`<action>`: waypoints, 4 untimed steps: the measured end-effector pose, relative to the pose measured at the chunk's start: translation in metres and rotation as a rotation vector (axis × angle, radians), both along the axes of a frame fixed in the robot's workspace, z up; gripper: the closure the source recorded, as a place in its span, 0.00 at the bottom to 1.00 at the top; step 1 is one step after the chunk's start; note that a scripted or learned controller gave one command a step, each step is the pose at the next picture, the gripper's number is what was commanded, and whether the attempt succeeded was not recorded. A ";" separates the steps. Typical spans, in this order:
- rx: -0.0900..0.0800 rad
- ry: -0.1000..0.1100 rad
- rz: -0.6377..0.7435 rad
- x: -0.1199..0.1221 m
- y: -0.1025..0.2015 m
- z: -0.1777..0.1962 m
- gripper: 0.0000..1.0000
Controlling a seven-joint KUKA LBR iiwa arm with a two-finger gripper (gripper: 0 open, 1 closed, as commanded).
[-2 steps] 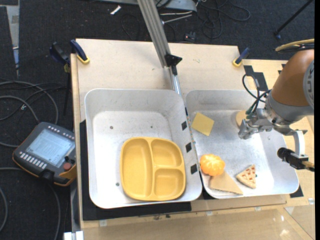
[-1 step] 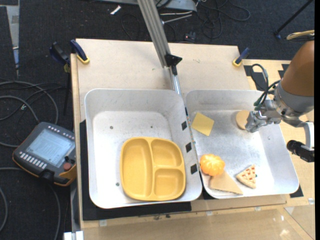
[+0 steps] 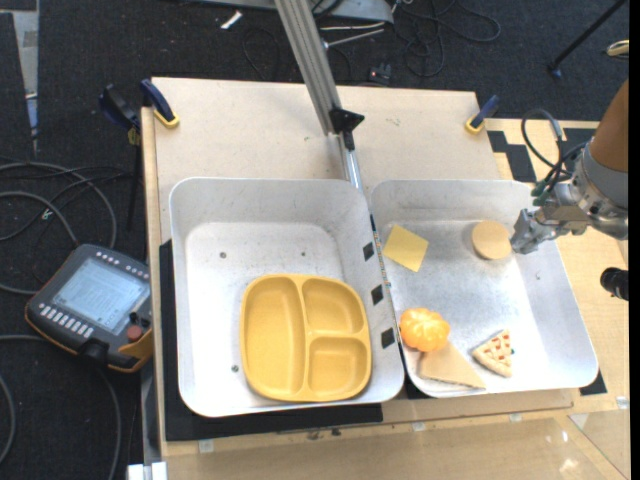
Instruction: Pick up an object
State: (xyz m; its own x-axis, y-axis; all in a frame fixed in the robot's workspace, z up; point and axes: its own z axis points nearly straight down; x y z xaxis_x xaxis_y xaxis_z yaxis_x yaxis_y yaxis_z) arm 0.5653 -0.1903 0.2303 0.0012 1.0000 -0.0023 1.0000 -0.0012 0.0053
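Reaching in from the right, the gripper (image 3: 527,234) sits low at the right bin's (image 3: 560,298) far right side, just beside a round, flat tan disc (image 3: 491,240); whether its fingers are spread or pressed together cannot be told. Resting on the same smooth white bin floor are a flat yellow square slice (image 3: 405,247) toward the far left, a dimpled orange fruit (image 3: 424,329) near left, a tan wedge (image 3: 450,369) beside it, and a pizza-slice piece (image 3: 494,353) near right. A glossy yellow three-compartment plate (image 3: 304,337) lies in the left bin (image 3: 200,268)
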 end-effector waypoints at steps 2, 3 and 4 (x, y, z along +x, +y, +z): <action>0.004 0.006 0.009 0.005 0.053 0.026 1.00; 0.005 0.005 0.011 0.006 0.114 0.030 1.00; 0.004 0.006 0.010 0.004 0.165 0.034 1.00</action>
